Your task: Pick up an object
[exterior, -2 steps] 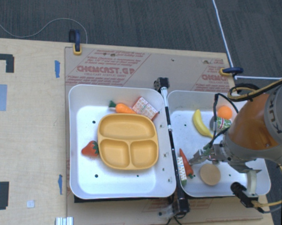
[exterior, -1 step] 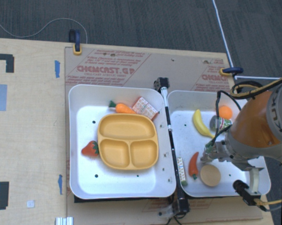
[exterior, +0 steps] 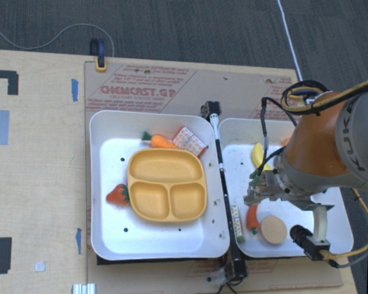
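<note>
My gripper (exterior: 254,195) hangs over the left part of the right bin (exterior: 344,224), under the orange wrist band. Just below it lies a small red pepper-like piece (exterior: 252,219). A round tan disc (exterior: 273,230) lies to the right of that piece. A yellow banana (exterior: 258,155) rests farther back, partly hidden by the arm. I see nothing held in the gripper.
The left bin (exterior: 94,188) holds a yellow divided plate (exterior: 167,185), a carrot (exterior: 163,142), a strawberry (exterior: 117,194) and a patterned packet (exterior: 189,140). A black-and-white divider bar (exterior: 222,175) runs between the bins. Cables loop above the wrist.
</note>
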